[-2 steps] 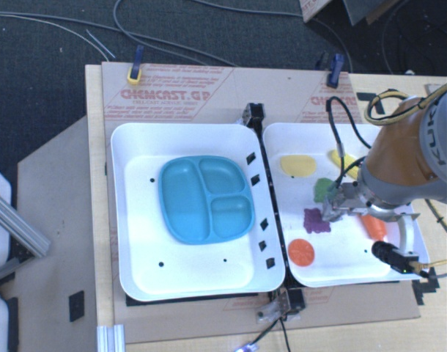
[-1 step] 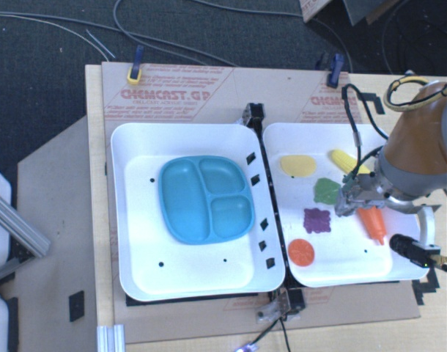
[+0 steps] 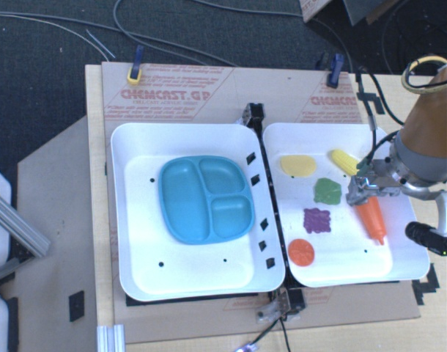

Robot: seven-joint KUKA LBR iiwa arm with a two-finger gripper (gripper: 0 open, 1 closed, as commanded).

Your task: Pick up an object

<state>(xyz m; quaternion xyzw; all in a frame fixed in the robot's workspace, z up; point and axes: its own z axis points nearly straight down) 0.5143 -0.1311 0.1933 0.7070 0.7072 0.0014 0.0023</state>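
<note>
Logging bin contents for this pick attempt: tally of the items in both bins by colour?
Yellow: 2, a rounded piece and a corn-like piece
Green: 1, green piece
Purple: 1, purple piece
Orange: 2, carrot and round piece
Blue: 1, divided plate, in the left bin
Total: 7

Two bins [image 3: 135,270], one tray [image 3: 205,196], six toys [image 3: 317,219]

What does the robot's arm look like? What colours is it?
The arm comes in from the right. It is thick and round, with a big orange band on top and a grey ring below it. At its end sits the gripper, a small part of silvery metal and dark pieces. A pale looped cable curls above the orange part.
</note>
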